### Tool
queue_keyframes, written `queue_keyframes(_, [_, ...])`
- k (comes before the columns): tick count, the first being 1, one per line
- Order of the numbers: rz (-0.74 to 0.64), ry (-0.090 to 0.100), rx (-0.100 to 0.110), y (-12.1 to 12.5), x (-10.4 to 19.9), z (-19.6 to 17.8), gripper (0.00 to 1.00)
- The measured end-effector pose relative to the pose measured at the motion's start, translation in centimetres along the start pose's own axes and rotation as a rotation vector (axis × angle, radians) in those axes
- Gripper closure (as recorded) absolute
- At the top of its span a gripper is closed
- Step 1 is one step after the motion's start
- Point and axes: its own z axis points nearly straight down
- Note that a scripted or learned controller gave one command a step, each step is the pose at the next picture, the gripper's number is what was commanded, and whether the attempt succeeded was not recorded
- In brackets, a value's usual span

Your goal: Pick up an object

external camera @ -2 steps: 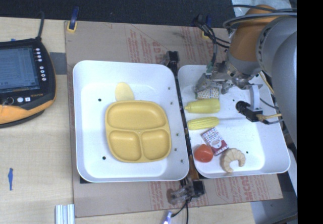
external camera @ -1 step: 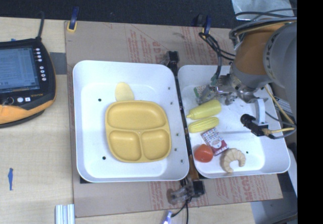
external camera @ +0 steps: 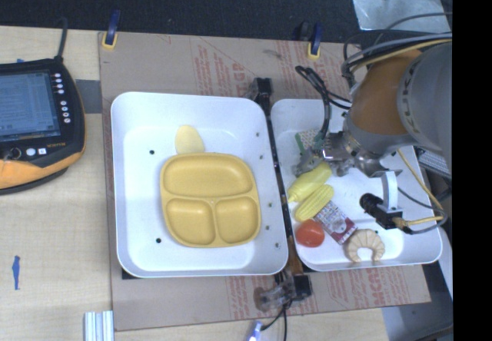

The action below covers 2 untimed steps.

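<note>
My gripper (external camera: 317, 150) hangs low in the right bin (external camera: 419, 255), at its upper left part, with the grey arm and orange band (external camera: 380, 101) reaching in from the right. Just below the gripper lie two yellow corn cobs (external camera: 310, 187), side by side and slanted. A red tomato (external camera: 310, 234) rests near the bin's front left. Beside it is a small red-and-white packet (external camera: 335, 220), and a pale croissant (external camera: 366, 244) sits by the front wall. Nothing shows as held.
The left bin (external camera: 134, 178) holds a yellow three-part plate (external camera: 209, 199) with a pale yellow piece (external camera: 189, 139) behind it. A tablet-like pendant (external camera: 34, 120) lies on the bench at far left. Blue clamps (external camera: 111, 28) pin the cardboard's back edge.
</note>
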Motion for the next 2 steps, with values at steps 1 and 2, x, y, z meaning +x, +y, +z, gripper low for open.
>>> queue_keyframes(1, [-0.001, 0.000, 0.001, -1.3, -0.2, 0.0, 0.00])
queue_keyframes(2, [-0.005, -0.001, 0.003, -1.3, -0.3, -1.0, 1.00])
